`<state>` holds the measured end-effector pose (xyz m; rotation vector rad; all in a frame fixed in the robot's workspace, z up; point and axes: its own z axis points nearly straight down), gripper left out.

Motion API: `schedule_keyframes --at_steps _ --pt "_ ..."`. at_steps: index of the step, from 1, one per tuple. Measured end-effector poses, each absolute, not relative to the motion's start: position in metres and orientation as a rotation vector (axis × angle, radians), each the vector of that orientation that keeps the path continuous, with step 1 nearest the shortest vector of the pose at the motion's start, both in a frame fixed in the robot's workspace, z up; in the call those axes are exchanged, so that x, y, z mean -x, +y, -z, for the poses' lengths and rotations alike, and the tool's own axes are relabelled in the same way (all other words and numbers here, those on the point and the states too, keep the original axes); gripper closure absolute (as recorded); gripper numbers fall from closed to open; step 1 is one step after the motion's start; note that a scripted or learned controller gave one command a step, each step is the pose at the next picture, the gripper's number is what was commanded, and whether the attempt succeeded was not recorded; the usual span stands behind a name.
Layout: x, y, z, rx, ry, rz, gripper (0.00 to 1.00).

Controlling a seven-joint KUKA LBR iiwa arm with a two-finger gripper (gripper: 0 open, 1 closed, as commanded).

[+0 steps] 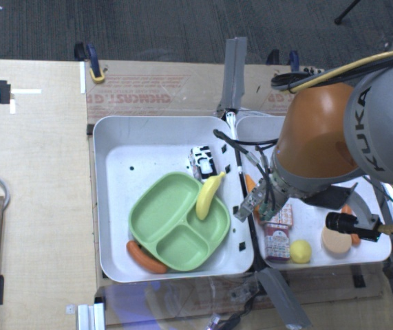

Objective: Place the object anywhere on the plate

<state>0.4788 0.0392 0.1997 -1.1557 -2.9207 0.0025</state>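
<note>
A green divided plate (172,220) lies in the left bin (108,184). A yellow banana (208,196) rests tilted on the plate's right rim, its upper end pointing to the bin's back. My gripper (252,205) hangs over the divider between the two bins, just right of the plate and the banana. The arm's orange band and grey wrist cover much of the right bin (378,254). I see nothing held in the gripper.
A red-orange sausage (146,256) lies by the plate's front-left edge. A black-and-white toy (202,161) sits behind the plate. In the right bin are a pink carton (277,236), a lemon (301,251), a beige disc (336,241) and a small orange piece (250,183).
</note>
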Motion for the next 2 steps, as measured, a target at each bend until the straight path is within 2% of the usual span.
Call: schedule_keyframes --at_steps 1,2 --pt "-0.4772 0.0944 -0.1902 1.378 -2.821 -0.004 1.00" --pt "-0.4772 0.0944 -0.1902 1.378 -2.821 -0.005 0.00"
